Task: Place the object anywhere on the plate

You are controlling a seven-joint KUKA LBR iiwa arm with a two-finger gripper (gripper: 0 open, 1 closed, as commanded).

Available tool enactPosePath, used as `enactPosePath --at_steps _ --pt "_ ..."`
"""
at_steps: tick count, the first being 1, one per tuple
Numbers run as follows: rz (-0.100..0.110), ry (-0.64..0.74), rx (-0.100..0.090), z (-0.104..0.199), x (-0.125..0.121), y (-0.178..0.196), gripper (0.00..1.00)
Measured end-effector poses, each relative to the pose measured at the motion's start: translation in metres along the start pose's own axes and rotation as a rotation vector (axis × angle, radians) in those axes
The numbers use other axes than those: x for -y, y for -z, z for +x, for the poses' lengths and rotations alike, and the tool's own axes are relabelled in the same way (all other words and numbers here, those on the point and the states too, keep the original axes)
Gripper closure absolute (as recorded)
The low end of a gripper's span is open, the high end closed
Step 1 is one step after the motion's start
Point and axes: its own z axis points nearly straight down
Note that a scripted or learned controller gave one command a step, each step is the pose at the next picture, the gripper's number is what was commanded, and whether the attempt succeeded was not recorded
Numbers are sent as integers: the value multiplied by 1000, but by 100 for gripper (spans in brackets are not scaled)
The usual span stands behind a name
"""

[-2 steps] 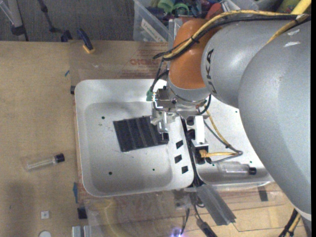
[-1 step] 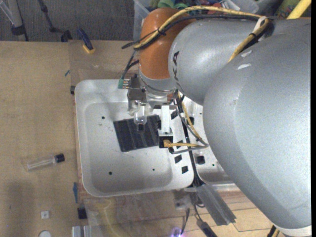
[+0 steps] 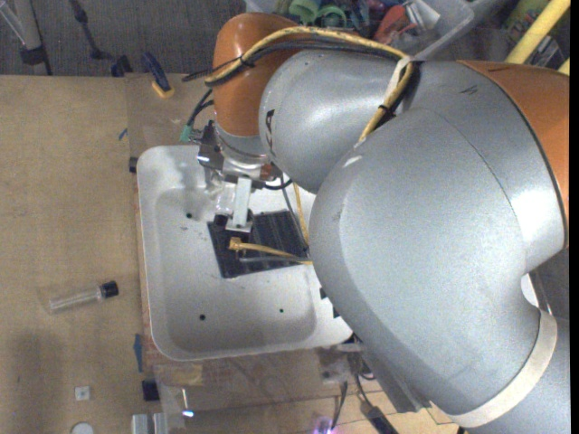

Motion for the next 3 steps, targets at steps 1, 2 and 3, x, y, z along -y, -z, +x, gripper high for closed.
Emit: enactPosePath --at_steps 1,2,3 --pt "-2 427 -1 3 -9 -5 100" --pt "-7 404 -7 -23 45 -36 100" --pt "1 -82 0 -18 7 14 100"
